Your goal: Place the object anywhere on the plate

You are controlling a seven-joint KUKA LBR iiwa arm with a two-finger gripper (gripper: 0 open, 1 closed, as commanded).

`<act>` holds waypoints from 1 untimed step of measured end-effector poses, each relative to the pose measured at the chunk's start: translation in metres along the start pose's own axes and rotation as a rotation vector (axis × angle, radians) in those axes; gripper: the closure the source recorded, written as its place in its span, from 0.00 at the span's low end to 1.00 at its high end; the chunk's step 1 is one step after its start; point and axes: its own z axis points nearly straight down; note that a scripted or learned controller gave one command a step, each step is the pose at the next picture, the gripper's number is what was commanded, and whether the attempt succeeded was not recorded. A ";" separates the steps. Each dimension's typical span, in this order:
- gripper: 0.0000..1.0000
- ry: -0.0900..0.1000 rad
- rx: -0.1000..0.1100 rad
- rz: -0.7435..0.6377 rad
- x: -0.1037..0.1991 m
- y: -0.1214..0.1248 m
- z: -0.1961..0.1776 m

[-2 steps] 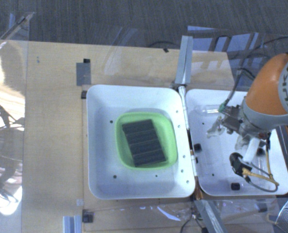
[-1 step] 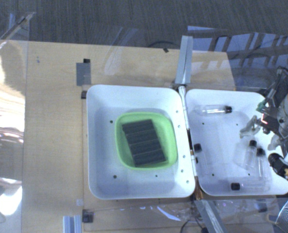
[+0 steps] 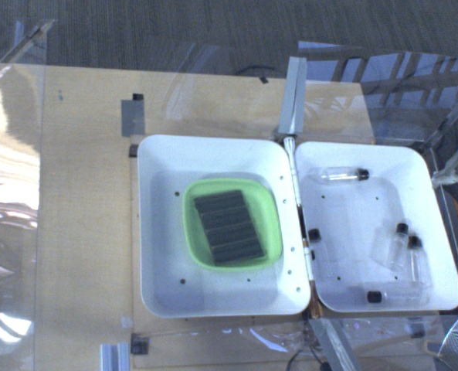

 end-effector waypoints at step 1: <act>0.00 0.000 -0.003 -0.065 -0.003 0.003 -0.078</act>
